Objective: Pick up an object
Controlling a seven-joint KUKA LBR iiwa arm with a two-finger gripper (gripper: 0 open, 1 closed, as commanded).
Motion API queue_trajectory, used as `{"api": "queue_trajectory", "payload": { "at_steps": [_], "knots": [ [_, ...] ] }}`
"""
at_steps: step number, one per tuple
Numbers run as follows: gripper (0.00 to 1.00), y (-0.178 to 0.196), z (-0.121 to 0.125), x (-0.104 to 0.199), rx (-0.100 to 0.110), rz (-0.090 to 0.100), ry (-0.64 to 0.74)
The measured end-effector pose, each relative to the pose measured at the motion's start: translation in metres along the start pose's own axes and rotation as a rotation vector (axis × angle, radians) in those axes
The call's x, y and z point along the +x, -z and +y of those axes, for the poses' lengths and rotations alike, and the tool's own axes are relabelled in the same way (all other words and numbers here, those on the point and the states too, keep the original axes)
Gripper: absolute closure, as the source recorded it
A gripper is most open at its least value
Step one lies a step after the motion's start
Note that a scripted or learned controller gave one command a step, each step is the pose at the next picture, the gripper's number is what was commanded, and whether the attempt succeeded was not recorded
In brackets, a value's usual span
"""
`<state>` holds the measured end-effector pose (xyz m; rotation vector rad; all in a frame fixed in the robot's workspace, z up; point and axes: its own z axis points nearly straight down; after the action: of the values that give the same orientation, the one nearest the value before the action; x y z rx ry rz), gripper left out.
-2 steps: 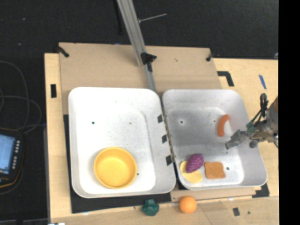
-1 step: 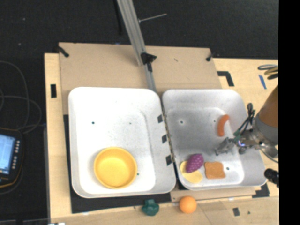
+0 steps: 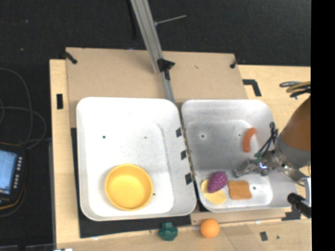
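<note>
I see the jaws (image 3: 250,167) low inside the right bin (image 3: 225,114), near its right wall; I cannot tell their state. Along that bin's front edge lie a purple grape bunch (image 3: 218,181), a yellow slice (image 3: 214,195) and a brown toast piece (image 3: 239,190). An orange sausage (image 3: 249,139) lies further back.

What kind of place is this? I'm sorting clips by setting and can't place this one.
Probably a robotics lab bench for pick-up trials: two shallow white bins side by side, toy-like items such as a yellow bowl and purple grapes, and a robot arm reaching in.
</note>
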<state>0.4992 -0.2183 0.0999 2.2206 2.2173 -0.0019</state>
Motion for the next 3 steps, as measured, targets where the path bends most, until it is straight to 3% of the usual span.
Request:
{"api": "queue_trajectory", "payload": {
  "at_steps": [1,3],
  "knots": [
    [1.00,0.012,0.002,-0.001,-0.005,0.001,-0.003],
    [1.00,0.114,0.010,0.004,-0.007,0.000,0.005]
  ]
}}
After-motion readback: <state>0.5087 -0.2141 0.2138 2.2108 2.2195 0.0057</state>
